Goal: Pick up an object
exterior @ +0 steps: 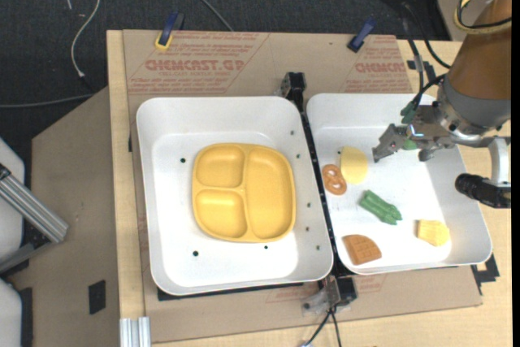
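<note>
The right white bin (455, 175) holds several small items. A pale yellow rounded piece (353, 165) lies by its left wall, touching an orange pretzel (333, 179). A green pickle (380, 207) lies in the middle, a yellow wedge (433, 232) at the front right and a brown toast slice (361, 249) at the front. My gripper (404, 149) hangs over the bin's back half, just right of the pale yellow piece. It is open, with nothing between its fingers (383, 148).
The left white bin (162, 175) carries a yellow divided plate (244, 193). A black bracket (293, 84) sits at the back between the bins. Blue clamps (169, 30) (361, 36) hold the cardboard base. The arm's grey and orange body (483, 69) looms over the right edge.
</note>
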Controlling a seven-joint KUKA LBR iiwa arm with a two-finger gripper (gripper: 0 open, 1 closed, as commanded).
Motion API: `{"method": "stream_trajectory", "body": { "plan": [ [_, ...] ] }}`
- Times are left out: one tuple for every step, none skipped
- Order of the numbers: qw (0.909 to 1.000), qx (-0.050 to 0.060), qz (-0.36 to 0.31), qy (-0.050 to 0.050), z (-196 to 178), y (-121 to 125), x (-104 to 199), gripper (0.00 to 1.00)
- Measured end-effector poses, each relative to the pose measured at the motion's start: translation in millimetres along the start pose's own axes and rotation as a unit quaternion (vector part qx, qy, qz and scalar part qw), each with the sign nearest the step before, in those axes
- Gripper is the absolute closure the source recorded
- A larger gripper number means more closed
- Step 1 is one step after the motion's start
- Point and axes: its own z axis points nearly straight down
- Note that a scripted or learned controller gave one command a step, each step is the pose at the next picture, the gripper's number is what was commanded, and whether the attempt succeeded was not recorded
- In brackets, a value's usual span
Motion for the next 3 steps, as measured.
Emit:
{"method": "stream_trajectory", "body": {
  "plan": [
    [1.0000, 0.003, 0.000, 0.000, 44, -6, 3, 0.00],
    [1.0000, 0.003, 0.000, 0.001, 97, -7, 14, 0.00],
    [1.0000, 0.000, 0.000, 0.001, 127, -5, 14, 0.00]
  ]
}}
